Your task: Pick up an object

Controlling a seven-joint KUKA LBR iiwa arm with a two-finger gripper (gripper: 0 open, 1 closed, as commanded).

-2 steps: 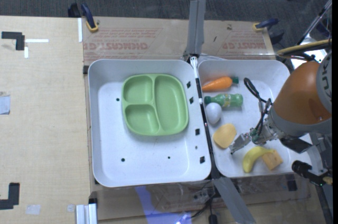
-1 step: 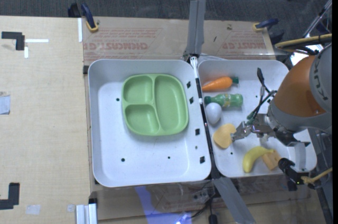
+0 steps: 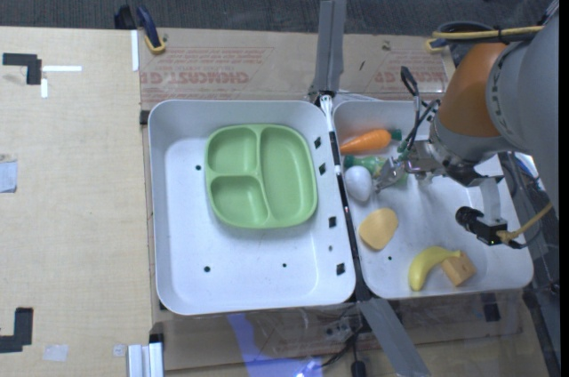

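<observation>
While our gripper (image 3: 391, 174) hangs right of centre with fingers slightly spread, gripping nothing, beside the white egg (image 3: 357, 182), we should centre over it, then close gently.

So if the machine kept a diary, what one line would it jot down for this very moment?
arm: over right white bin | gripper: low beside white egg-shaped object and orange carrot | lifted: nothing seen | green divided plate: left bin

Bench (image 3: 71, 215) with two white bins (image 3: 178, 277) side by side.
</observation>
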